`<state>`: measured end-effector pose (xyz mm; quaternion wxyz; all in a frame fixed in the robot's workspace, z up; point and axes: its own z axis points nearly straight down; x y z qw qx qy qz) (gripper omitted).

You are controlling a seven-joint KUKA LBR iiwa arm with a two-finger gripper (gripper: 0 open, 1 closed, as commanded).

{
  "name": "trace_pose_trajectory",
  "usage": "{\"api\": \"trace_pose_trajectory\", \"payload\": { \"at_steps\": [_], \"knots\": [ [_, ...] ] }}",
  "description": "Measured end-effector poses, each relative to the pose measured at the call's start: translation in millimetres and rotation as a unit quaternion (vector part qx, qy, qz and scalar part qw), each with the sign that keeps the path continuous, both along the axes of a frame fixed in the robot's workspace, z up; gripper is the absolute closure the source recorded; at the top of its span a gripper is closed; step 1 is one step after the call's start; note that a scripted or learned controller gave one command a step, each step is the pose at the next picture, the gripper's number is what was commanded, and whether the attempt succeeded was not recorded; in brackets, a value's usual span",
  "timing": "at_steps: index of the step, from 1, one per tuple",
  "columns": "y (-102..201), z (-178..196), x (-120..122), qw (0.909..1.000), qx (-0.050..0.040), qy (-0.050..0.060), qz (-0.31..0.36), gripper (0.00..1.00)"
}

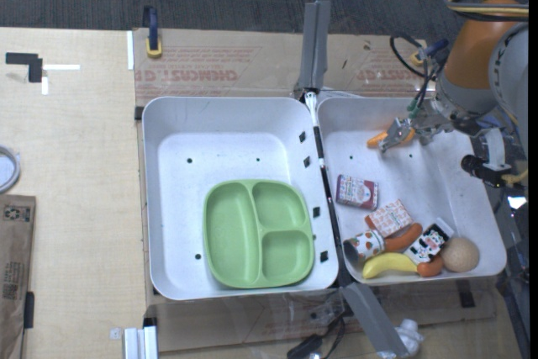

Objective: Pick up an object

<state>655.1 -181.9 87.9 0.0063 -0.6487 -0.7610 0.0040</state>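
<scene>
The gripper [395, 136] is in the right bin's [479, 206] far end, clamped on a small orange object [377, 139]. Step in hand: grasp made. Next move, by judgement: lift straight up, clear of the bin wall.

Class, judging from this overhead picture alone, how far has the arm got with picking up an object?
Done: the end effector is low in the right bin, at a small orange object. In hand: whether it grips that object is unclear. Left: a clear lift. The banana, the red carton and the rest lie in the bin; the green tray sits in the left bin.
</scene>
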Motion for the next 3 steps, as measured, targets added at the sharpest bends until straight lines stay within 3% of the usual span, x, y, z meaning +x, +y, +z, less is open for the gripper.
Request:
{"api": "trace_pose_trajectory", "payload": {
  "at_steps": [1,2,3],
  "knots": [
    [78,7,2,0.9911,0.0007,-0.003,0.133,0.0],
    [75,17,4,0.9913,-0.0011,-0.007,0.131,1.0],
    [126,104,5,0.967,0.0,-0.009,0.255,1.0]
  ]
}}
